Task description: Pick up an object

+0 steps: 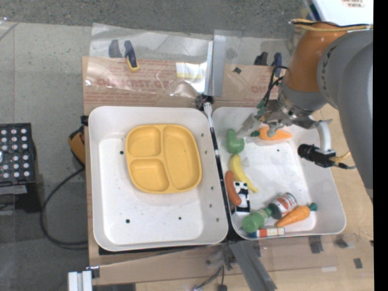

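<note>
My gripper (270, 125) hangs over the far part of the right bin (324, 190), its fingers spread open. Just below it lies a small orange carrot-like piece (276, 135), right at the fingertips and not clamped. To its left sits a green toy (235, 142). Further toward the front lie a yellow banana (241, 173), a red-orange sausage shape (233, 191), a black-and-white item (242, 201), a green bottle (254, 220), a small can (282, 204) and an orange carrot (296, 216).
The left bin (109, 187) holds a yellow divided plate (163, 157). A divider wall (217, 162) separates the two bins. A black fitting (314, 153) on a cable sits at the right bin's right side. Clamps and plastic sheeting (151, 74) lie behind the bins.
</note>
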Controlling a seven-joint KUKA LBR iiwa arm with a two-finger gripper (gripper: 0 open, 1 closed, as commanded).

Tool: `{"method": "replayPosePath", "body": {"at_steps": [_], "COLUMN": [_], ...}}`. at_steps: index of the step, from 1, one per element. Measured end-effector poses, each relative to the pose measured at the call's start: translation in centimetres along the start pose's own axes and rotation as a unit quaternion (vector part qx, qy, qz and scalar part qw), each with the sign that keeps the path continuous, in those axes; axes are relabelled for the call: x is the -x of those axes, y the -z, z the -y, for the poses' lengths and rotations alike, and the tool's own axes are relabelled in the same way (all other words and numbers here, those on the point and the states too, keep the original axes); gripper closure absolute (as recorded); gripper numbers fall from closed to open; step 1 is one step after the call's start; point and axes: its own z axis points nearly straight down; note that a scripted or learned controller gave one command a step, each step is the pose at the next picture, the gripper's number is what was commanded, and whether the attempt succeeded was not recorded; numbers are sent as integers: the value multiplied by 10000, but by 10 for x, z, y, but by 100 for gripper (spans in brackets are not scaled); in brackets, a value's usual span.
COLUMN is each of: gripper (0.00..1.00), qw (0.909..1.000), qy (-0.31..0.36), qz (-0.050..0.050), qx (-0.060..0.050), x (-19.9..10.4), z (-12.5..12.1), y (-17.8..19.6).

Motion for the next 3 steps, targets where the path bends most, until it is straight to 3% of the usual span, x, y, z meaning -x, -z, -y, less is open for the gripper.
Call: {"method": "replayPosePath", "body": {"at_steps": [1, 2, 3], "gripper": [0, 0, 0], "qw": [9968, 9985, 9958], "qy": [-804, 539, 906], "qz": [-5, -62, -34], "qx": [-19, -110, -91], "x": [81, 107, 57], "z": [-9, -20, -27], "y": [-54, -66, -65]}}
